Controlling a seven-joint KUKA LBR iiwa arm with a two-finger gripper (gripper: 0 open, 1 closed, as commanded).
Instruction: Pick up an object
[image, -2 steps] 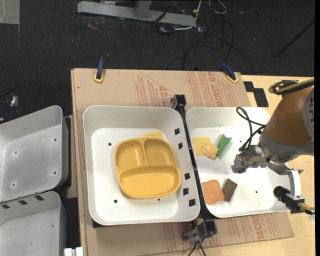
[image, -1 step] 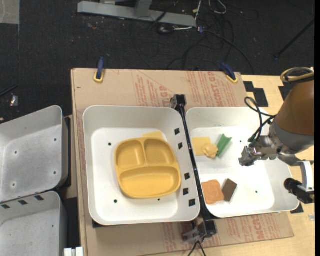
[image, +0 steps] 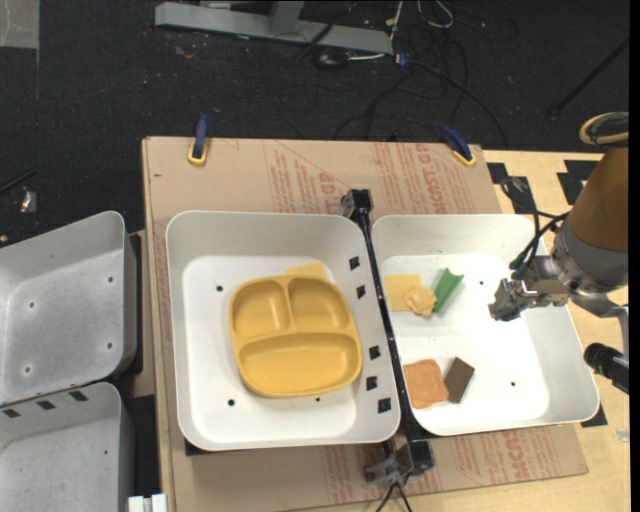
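Observation:
My gripper (image: 503, 303) hangs over the right bin (image: 530, 400), near its right side, with nothing visible between its fingers. To its left lie a green block (image: 447, 287) and a yellow piece (image: 410, 295). Nearer the front of that bin sit an orange-pink sponge-like piece (image: 425, 384) and a brown block (image: 459, 379), touching each other. A yellow divided plate (image: 295, 335) fills the middle of the left bin (image: 200, 400), with a pale yellow piece (image: 308, 271) showing behind its far rim.
The two bins meet at a black divider (image: 378, 330) on a cardboard-covered bench (image: 260, 170). The arm's orange band (image: 610, 200) enters from the right. Spare white bins (image: 60, 300) lie off the bench at left.

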